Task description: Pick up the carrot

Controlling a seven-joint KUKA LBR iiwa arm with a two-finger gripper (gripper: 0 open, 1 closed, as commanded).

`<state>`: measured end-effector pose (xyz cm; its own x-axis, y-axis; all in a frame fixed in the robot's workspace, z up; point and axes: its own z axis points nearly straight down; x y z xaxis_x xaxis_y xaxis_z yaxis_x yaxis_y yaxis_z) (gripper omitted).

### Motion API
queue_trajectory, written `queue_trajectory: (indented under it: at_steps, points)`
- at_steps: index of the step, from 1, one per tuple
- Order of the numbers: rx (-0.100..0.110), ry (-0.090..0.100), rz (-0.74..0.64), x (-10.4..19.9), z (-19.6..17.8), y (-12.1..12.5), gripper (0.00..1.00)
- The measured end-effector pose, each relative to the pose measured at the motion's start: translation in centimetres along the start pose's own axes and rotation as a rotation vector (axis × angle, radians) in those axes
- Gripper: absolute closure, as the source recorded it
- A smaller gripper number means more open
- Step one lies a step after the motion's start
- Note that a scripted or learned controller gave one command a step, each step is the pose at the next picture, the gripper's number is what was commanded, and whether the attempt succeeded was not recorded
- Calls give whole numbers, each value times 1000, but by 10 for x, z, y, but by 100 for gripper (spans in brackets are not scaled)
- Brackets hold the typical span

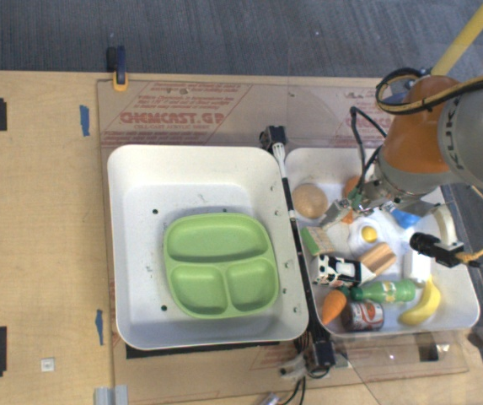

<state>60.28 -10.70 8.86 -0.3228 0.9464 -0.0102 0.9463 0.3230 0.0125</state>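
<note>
Camera view: left of the claw, the left bin holds a smooth green divided tray ringed by bare white floor. The right bin, where the claw hangs, is crowded edge to edge. Whether the claw is apart or together cannot be told. Below it lie a green bottle, a curved banana, a soda can, and the tapered orange carrot, below-left by the bin's near-left corner.

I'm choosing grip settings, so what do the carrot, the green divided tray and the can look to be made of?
The carrot looks like matte moulded plastic, a toy: even orange, smooth skin. The green divided tray looks like smooth plastic with a soft sheen and rounded moulded compartments. The can seems metal, given its shiny rim, though a plastic replica is possible.
</note>
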Motion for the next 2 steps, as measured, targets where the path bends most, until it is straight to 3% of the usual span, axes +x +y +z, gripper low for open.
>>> queue_trajectory:
  at_steps: [1, 2]
  points:
    - [5, 5, 419, -3, -1, -21, 0]
    - [14, 6, 253, -80, 4, 41, 0]
